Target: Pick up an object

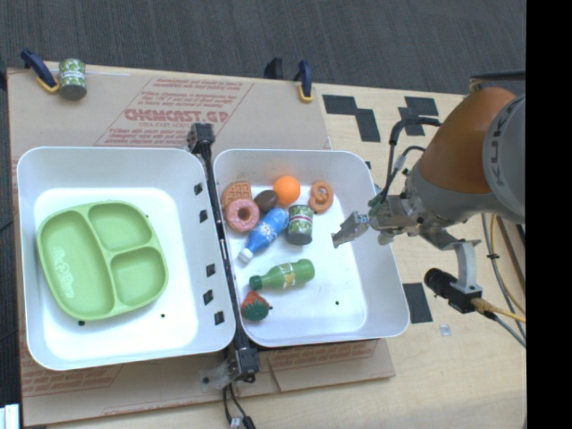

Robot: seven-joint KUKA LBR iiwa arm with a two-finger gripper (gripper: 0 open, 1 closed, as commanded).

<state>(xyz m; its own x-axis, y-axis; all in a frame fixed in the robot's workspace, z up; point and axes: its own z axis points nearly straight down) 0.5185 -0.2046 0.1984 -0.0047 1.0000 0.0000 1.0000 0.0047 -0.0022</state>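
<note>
Camera view: the gripper [350,230] is seen over the right side of the right bin [380,315], above bare floor near its right wall. Whether it is released or clenched cannot be told; nothing is seen held. The objects are clustered to its left. The nearest is judged to be the dark can [300,224], just left of the gripper. The green bottle [284,275] lies lower left, its long axis running roughly left to right.
</note>
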